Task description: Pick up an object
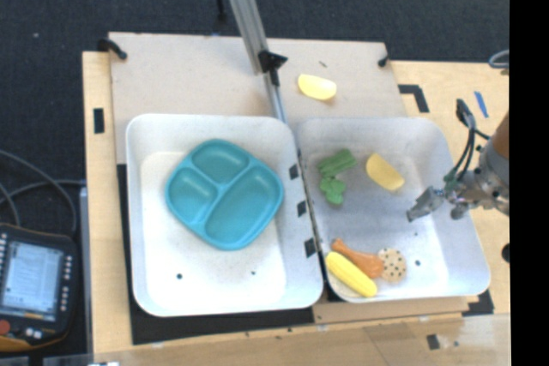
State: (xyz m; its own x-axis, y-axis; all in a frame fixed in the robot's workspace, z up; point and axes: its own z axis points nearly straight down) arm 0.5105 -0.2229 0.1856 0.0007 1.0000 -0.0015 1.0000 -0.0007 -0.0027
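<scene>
End effector (439,209) hovers over right bin (429,137).

The bench (101,184) bears two white bins (154,287) (side by side) — plus a yellow piece (316,87).

A smooth, glossy plastic look is shown by the teal plate (225,194); the bins (154,270) appear matt white, the bench (446,90) pale wood, the post (242,0) brushed metal
</scene>
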